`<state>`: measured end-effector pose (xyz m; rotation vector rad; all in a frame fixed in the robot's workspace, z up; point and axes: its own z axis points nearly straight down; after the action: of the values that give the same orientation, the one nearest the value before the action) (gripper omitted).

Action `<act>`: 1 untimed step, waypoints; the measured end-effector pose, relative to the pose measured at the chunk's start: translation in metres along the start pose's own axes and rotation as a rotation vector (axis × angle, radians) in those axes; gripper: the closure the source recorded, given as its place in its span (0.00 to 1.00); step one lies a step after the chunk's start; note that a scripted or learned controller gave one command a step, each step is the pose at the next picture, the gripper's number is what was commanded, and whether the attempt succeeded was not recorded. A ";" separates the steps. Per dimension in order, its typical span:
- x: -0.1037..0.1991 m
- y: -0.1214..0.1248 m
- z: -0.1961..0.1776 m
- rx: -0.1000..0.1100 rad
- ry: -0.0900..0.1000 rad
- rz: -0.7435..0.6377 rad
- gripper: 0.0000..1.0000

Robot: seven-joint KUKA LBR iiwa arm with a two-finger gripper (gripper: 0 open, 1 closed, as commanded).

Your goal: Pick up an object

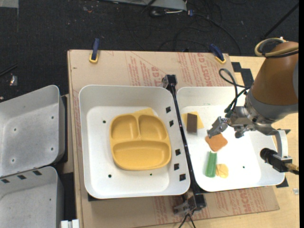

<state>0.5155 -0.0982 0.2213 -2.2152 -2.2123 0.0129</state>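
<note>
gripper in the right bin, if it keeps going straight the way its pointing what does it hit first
Most likely the orange piece: the gripper points down and left, just above it. Depth is unclear from this slanted view, so it may land on the bin floor beside it.

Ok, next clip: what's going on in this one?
The arm reaches in from the right over the right bin, its gripper just above an orange piece. Nearby lie a brown block, a green piece and a small yellow piece. The left bin holds a yellow divided tray.

Probably a robotics lab: clamped cardboard bench (142,63), loose cables (190,30) on dark floor.
</note>
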 end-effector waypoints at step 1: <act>0.000 0.002 -0.006 -0.012 -0.001 -0.002 0.00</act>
<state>0.5181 -0.0981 0.2274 -2.2194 -2.2219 0.0009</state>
